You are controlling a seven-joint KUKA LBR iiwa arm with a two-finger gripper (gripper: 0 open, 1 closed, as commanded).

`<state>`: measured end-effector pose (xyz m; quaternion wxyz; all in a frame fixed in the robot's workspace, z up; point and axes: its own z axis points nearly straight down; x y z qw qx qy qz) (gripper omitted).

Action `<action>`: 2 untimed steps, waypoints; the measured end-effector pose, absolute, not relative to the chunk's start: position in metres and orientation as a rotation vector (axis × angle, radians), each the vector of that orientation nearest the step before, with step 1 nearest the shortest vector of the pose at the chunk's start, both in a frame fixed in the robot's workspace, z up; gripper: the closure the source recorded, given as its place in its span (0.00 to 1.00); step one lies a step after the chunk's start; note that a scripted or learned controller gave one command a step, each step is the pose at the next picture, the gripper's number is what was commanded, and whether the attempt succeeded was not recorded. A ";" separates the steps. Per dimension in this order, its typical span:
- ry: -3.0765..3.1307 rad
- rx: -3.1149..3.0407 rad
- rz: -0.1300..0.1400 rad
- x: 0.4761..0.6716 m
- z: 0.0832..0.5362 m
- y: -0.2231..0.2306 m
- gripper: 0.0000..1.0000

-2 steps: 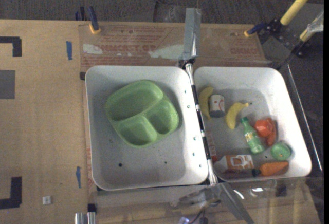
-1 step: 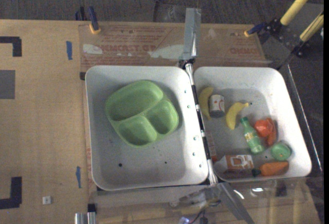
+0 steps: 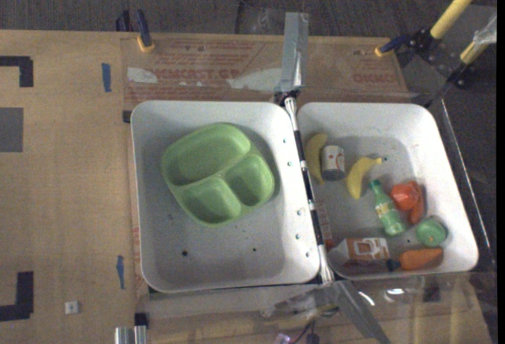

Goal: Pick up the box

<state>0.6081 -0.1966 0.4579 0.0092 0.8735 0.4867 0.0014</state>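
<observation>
Pick not yet begun; end effector state: can't tell. Box (image 3: pixel 364 250) lying flat in right bin (image 3: pixel 442 129), near-left corner, beside carrot (image 3: pixel 420 259). Next: descend over box w/ open grip.

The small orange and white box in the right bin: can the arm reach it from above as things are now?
Probably yes. The small orange and white box lies flat by the right bin's near wall, uncovered, though an orange carrot-shaped toy sits close beside it.
</observation>
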 end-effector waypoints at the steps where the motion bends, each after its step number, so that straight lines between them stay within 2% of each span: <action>1: 1.522 2.721 0.006 0.609 0.469 -0.195 1.00; 2: 1.524 2.721 0.006 0.610 0.469 -0.194 0.00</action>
